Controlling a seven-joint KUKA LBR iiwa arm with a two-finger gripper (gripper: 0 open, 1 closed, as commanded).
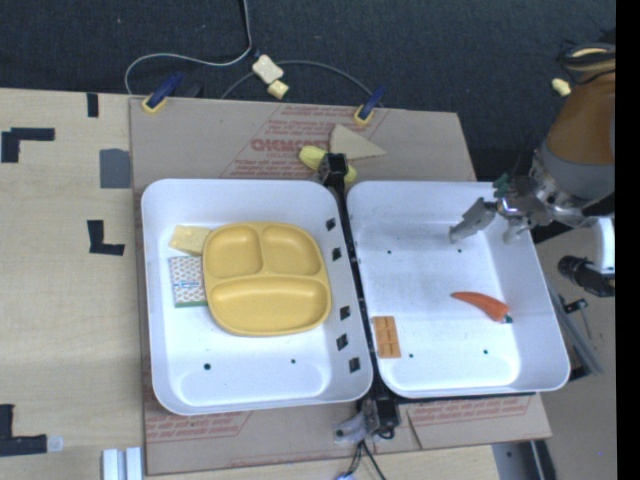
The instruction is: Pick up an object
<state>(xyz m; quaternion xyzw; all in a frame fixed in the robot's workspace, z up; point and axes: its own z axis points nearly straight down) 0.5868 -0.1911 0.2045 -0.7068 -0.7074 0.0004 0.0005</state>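
Note:
An orange carrot-like piece with a dark tip lies in the right bin, right of its middle. A small orange ridged block sits near that bin's left wall. My gripper hangs over the bin's far right part, well above the carrot piece and apart from it. Its two grey fingers are spread open with nothing between them. In the left bin rest a yellow divided plate, a pale yellow wedge and a small patterned box.
Black clips run along the seam between the bins. Behind the bins, on the cardboard, lie a yellow item and a tan wedge. A cable with a white plug crosses the dark floor.

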